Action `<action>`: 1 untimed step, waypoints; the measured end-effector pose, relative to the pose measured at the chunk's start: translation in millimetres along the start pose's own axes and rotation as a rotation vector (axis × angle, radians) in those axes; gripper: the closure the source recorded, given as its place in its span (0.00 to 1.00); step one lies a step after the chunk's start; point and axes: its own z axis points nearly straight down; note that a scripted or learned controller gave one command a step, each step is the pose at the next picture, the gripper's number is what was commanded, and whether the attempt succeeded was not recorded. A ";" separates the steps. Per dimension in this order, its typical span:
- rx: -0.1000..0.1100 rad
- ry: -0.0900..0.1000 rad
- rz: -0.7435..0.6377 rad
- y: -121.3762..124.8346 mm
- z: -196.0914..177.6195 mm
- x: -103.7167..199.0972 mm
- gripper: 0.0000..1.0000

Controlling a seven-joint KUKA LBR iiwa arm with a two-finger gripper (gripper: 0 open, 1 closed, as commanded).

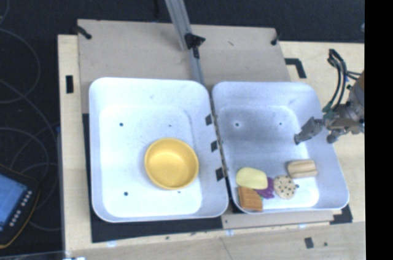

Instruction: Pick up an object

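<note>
From my overhead camera view, the pick has not begun. My hand hovers at the right bin's right edge, grasping nothing; whether it is released or clenched I cannot tell. The candidate objects lie untouched along that bin's near side: a tan wooden block closest to the hand, a spotted cookie, a yellow lemon-like piece, a small purple item and an orange wafer, clustered and touching. The left bin holds a yellow bowl. I judge descent, grasp and lift all remain. Crowding could hinder a clean grip; the block sits freest.
</note>
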 end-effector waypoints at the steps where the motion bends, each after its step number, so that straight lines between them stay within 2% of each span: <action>1: 0.002 0.001 0.000 1.8 63.1 -1.2 0.00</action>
